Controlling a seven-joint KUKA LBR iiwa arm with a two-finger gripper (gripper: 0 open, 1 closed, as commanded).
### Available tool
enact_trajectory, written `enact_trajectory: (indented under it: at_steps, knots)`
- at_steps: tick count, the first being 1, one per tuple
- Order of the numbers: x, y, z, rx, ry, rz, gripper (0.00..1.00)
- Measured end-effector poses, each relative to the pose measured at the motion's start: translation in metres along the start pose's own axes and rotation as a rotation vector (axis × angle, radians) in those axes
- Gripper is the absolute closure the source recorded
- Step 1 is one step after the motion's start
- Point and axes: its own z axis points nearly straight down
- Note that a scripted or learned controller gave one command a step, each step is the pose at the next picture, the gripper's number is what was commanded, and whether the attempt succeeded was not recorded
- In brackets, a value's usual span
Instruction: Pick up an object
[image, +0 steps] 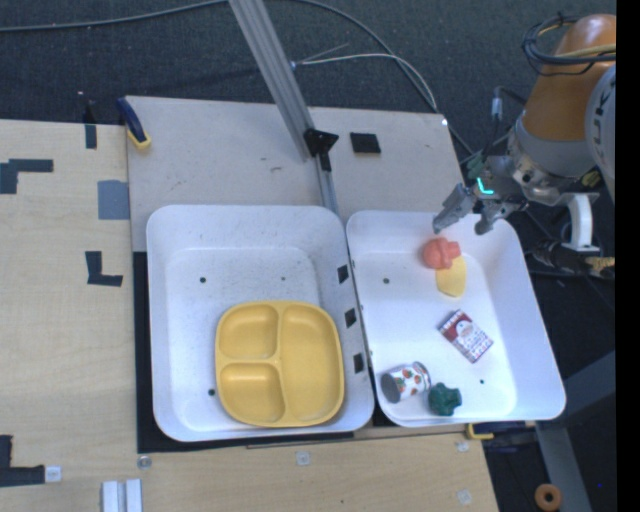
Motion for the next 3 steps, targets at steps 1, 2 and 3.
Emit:
enact_trajectory:
  at_steps: [1,2,3]
  knots:
    - [0.0,0.001,-0.001,-0.003,-0.001,0.0,0.0]
    - [0.0,-0.003,0.062,0.001,-0.001,0.0,0.0]
    - [0.007,-0.005,0.125,0.003,0.0,-0.001,0.0]
